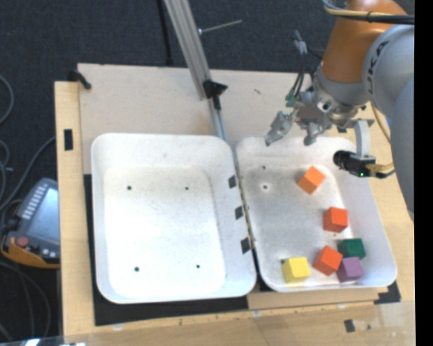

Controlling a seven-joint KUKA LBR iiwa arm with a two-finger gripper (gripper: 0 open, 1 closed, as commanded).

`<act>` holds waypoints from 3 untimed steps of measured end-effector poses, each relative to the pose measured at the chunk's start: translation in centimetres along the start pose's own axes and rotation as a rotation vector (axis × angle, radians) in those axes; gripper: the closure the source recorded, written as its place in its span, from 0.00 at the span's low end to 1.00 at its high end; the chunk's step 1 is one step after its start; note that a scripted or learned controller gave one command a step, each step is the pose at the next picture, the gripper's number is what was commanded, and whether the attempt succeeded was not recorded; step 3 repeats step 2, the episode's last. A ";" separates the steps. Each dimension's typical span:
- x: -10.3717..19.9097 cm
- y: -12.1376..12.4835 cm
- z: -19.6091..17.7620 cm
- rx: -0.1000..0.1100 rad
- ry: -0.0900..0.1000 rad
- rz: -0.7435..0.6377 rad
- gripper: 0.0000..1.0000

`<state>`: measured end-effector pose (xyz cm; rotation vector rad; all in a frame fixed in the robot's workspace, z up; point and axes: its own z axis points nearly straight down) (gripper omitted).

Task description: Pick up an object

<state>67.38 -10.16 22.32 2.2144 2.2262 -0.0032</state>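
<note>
My grey arm (398,63) carries an orange band (350,45) above the wrist; thin cables (297,85) run to my pale metal fingers (276,130).

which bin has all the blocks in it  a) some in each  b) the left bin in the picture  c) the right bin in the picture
c: the orange block, the two red-orange blocks, the green block, the purple block and the yellow block all lie in the right bin, under the arm's side of the bench.
</note>
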 end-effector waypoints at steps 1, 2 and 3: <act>-10.6 0.5 7.5 0.000 -0.002 0.011 0.00; -10.3 -6.5 4.8 0.000 0.000 0.008 0.00; -10.3 -6.5 4.8 0.000 0.000 0.008 0.00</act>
